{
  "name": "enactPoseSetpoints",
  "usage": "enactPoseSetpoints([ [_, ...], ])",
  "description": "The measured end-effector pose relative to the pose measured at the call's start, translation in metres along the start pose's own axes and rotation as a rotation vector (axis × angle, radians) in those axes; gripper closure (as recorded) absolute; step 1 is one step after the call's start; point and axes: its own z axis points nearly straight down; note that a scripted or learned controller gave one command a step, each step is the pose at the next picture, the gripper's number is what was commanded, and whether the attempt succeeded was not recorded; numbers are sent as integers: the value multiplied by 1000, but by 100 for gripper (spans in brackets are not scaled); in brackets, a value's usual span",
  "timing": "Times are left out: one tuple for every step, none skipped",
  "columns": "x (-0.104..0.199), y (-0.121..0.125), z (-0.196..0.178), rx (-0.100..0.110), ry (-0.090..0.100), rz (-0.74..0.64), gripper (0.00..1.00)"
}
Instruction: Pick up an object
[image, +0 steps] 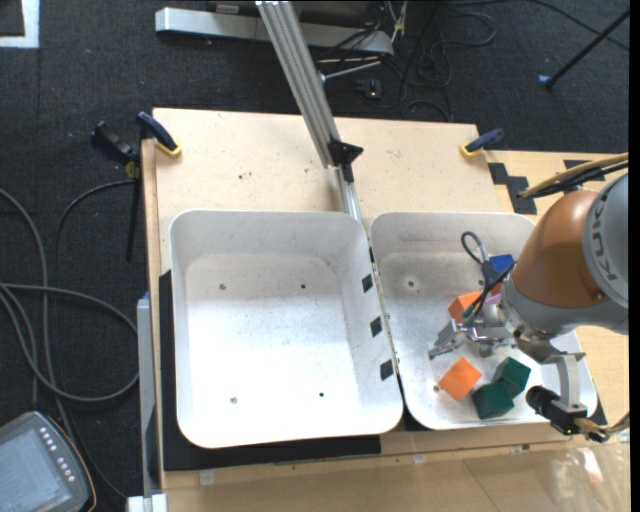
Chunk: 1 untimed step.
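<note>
Orange and green blocks lay crowded in the near right corner of the right-hand bin (420, 240), and that crowding was the main hazard. The orange block (460, 379) sat just beside two dark green blocks (503, 387), near the bin's near wall. A descent aimed at any one of them could have landed a finger on its neighbour instead, pushing the pieces apart or wedging one against the wall. Blocks lying at odd angles, as these did, would likely have twisted out of a squeeze applied corner to corner. A smaller orange piece (464, 304) and a blue piece (499, 266) lay farther back, partly hidden by the arm (565, 265), so their exact positions could not be made out.

The gripper (462, 340) hung low over the bin, just far of the orange block, with its metal fingers (441, 349) splayed apart. Nothing sat between them. Whether the fingertips touched the bin floor could not be told. The left-hand bin (190, 300) stood just beside the right one, well apart from the gripper.
</note>
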Motion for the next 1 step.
enactPoseSetpoints([
  [0,0,13,-4,-1,-1,0],
])
